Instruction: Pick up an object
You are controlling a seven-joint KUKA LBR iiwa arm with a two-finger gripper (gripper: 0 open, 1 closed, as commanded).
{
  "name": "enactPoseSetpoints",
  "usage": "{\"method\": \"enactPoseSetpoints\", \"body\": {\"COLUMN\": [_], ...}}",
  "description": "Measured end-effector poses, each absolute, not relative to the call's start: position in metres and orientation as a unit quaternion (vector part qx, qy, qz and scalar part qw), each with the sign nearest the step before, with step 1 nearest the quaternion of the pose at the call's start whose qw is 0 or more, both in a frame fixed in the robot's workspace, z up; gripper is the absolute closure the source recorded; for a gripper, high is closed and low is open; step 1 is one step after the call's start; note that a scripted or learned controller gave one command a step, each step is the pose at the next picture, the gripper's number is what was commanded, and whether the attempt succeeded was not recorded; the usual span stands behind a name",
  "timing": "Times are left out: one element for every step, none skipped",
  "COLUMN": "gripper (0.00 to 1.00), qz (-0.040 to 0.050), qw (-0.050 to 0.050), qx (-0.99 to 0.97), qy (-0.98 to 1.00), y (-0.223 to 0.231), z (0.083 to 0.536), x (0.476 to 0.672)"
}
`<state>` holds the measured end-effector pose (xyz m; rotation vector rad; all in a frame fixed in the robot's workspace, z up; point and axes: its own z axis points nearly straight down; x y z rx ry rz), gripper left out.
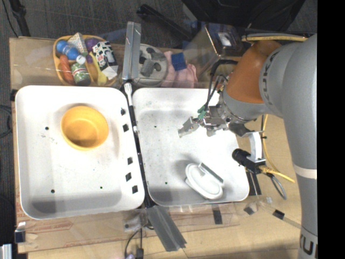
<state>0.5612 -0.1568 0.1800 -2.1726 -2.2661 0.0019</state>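
A yellow bowl (84,126) sits upright in the left bin (32,198), toward its back. Near the front of the right bin (161,161) lies a white, rounded lid-like object (204,180) with a grey handle across it. My gripper (187,127) hangs over the middle of the right bin, reaching in from the right and pointing left. It is behind the white object and apart from it. I see nothing held in it.
Behind the bins stand a yellow basket (81,61) of several small items, a grey part (151,63) and a pink cloth (182,75). A ridge with black clips (129,144) divides the bins. The arm's bulk (269,85) covers the right bin's back right corner.
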Motion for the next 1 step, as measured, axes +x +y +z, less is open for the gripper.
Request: {"method": "enactPoseSetpoints", "body": {"gripper": [0.0], "qz": [0.001], "qw": [0.002], "qx": [-0.666], "qy": [-0.746], "y": [-0.1608], "z": [0.1306], "x": [0.5026]}}
